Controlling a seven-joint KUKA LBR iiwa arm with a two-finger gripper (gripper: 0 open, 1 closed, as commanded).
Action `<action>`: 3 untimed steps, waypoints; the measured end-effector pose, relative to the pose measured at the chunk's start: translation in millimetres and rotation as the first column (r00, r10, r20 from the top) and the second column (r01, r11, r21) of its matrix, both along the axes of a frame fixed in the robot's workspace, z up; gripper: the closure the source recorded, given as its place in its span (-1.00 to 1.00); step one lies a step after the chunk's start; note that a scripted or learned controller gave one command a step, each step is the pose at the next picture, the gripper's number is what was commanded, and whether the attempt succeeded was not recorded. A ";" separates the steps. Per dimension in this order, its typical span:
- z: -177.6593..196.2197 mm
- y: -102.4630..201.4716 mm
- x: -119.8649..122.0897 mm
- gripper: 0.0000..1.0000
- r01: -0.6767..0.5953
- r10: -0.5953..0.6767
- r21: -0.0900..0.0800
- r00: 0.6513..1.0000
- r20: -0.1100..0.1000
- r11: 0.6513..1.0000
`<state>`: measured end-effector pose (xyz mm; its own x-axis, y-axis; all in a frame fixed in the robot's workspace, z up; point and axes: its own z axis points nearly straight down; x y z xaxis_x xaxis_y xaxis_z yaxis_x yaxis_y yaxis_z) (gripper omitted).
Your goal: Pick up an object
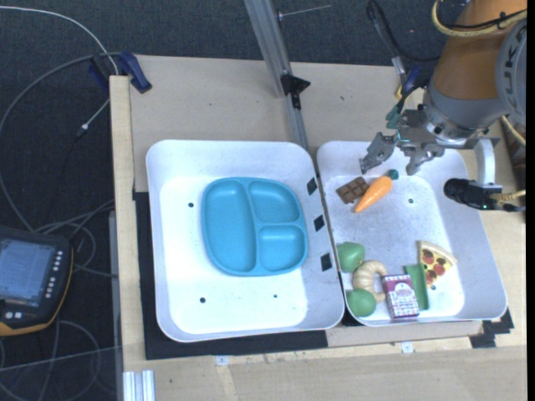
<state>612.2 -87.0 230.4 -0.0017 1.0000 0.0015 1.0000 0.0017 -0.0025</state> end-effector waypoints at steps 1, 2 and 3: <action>0.1 0.0 0.1 -1.00 0.001 -0.001 0.000 1.000 0.001 1.000; -62.6 -3.1 0.7 -1.00 0.002 -0.002 0.000 1.000 -0.006 1.000; -108.8 -3.2 7.5 -1.00 0.001 -0.001 0.000 1.000 -0.005 1.000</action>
<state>619.7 -90.2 121.7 -0.0005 1.0000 0.0015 1.0000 0.0005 -0.0071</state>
